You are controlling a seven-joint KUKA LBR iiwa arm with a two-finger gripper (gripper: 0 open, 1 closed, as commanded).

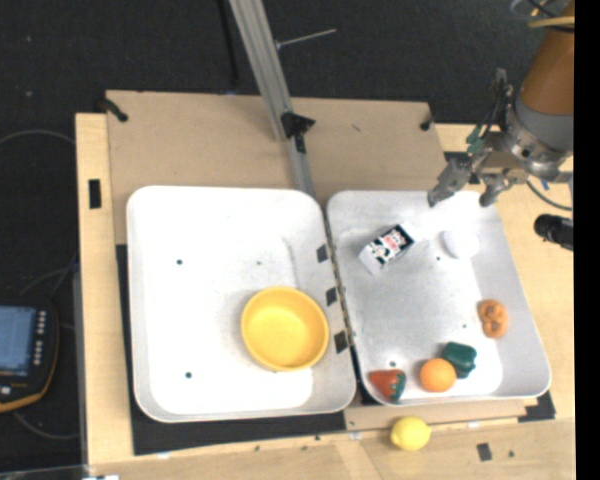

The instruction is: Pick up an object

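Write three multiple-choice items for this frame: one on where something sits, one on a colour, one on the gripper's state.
1. Where is the yellow bowl?
A. left bin
B. right bin
C. on the bench

2. What colour is the fruit on the bench in front of the bins?
A. red
B. yellow
C. green

3. How are the gripper's fingers?
A. spread, nothing between them
B. closed on the carton
C. closed on the orange

Key: 1 A, it sits on the left bin floor. 2 B, the lemon is yellow. 3 A, the gripper hangs over the right bin far edge with fingers apart.
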